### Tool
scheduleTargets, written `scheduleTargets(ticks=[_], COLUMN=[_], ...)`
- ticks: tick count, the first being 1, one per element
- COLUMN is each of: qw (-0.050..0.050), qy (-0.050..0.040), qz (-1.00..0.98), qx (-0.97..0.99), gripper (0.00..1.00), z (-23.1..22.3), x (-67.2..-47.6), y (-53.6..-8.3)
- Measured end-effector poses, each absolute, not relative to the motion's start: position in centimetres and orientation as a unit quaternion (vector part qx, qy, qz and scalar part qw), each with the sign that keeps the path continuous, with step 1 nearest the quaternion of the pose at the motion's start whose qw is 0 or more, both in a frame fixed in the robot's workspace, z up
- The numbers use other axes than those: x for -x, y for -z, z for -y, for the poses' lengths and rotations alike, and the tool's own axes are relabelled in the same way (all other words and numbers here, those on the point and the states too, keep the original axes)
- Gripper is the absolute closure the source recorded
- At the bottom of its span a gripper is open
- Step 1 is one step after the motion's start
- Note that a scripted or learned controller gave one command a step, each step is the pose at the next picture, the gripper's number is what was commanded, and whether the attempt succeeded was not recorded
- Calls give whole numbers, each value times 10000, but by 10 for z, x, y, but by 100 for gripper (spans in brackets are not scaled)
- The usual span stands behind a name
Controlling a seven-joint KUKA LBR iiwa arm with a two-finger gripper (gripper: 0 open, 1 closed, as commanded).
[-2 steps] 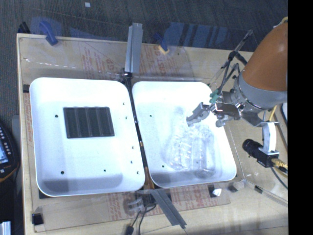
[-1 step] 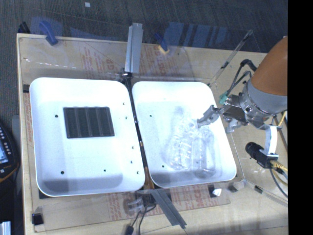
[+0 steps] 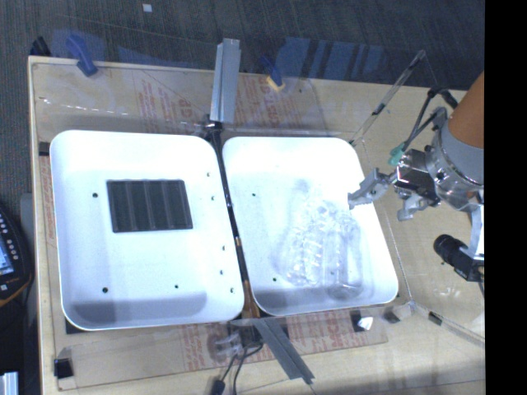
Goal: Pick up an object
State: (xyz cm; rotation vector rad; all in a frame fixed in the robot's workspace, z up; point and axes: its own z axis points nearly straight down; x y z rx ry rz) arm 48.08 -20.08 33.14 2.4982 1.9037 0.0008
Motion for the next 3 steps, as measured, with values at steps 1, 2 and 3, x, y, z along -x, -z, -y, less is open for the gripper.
scheduleTargets(ticks=[1,2,3], qw=[-23,-31,-37], qy=[13,18,32], qz=[-4057,-2367,-1300], qx=[-9140,-9716,-9915], gripper=[0,0,0], z=[202,184,128], x=[-477,-477,-477], y=[-242,-211,-216])
